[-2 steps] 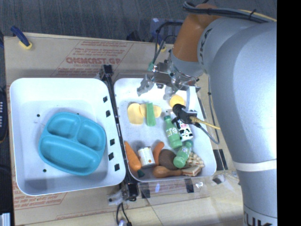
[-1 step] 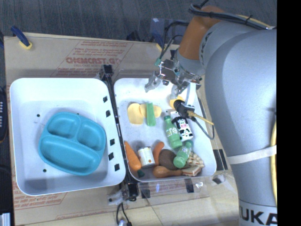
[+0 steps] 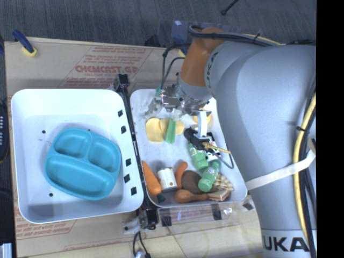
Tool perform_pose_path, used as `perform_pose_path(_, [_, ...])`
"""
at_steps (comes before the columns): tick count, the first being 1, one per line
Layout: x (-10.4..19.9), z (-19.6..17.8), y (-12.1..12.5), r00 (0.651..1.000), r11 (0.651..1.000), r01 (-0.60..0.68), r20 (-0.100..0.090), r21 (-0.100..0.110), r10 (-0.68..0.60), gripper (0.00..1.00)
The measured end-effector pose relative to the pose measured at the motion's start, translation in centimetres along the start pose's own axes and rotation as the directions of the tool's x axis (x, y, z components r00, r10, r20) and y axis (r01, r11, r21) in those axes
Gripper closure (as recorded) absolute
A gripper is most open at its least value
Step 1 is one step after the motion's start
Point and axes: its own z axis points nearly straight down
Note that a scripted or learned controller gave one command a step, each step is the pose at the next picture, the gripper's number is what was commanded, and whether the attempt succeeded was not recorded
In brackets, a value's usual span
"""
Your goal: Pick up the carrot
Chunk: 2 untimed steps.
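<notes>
Tool (image 3: 173, 102) over the right bin's (image 3: 141, 104) top end
Carrot (image 3: 151, 180) lies at lower centre beside the bin's left wall; tool's grip state cannot be told.

The long tapered carrot (image 3: 151, 179) is bright orange, lying in a shallow white plastic bin (image 3: 138, 123) beside a pale yellow soft lump (image 3: 154, 129) and a green plastic bottle (image 3: 206, 172). The other shallow white bin (image 3: 32, 104) holds a turquoise divided plastic tray (image 3: 81, 163). The tan cardboard-covered worktop (image 3: 70, 63) carries red printed lettering, and the grey robot arm (image 3: 269, 117) wears an orange band (image 3: 198, 55).
</notes>
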Motion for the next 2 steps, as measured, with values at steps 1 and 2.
perform_pose_path(1, [0.2,0.0,-1.6,0.978,0.978,0.206,-0.001,0.002,-0.206,0.00])
perform_pose_path(2, [-5.2,-14.3,0.7,0.931,0.931,0.365,0.011,-0.012,-0.365,0.00])
